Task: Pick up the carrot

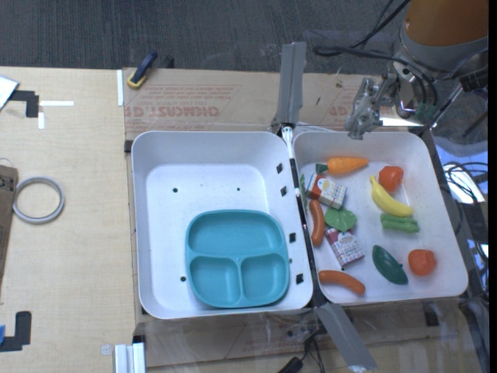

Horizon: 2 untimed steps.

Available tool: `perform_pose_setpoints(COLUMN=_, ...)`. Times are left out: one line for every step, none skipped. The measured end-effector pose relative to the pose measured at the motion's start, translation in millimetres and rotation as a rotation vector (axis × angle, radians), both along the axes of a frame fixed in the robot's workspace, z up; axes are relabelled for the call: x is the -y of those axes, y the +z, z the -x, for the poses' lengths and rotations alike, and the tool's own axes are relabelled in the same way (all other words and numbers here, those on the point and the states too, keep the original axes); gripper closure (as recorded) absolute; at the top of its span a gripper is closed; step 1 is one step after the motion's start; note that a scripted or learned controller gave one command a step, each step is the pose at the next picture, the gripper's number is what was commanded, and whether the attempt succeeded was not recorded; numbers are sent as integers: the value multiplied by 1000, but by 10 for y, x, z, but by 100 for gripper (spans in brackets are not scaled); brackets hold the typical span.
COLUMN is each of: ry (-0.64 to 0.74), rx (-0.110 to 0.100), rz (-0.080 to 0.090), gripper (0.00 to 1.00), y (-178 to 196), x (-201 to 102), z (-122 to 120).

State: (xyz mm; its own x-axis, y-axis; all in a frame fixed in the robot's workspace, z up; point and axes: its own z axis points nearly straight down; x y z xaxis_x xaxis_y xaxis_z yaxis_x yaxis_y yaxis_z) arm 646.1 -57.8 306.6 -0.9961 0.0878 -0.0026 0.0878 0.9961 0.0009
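The carrot lies at the far end of the right bin, just beyond a small carton, while the fingers hang above the bin's far rim, seemingly empty, their spread unclear

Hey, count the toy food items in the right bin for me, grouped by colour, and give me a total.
Orange: 1, the carrot
Yellow: 1, the banana
Red or red-orange round pieces: 2
Sausages: 2
Green: 3
Printed cartons: 2
Total: 11
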Motion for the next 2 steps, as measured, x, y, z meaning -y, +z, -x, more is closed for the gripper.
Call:
perform_pose_setpoints(ry=-1, rx=-2, rz=0, gripper=0, y=-10, x=5, z=3)
perform_pose_setpoints(ry=-103, rx=-4, rz=0, gripper=0, y=-1144, x=738, z=372)
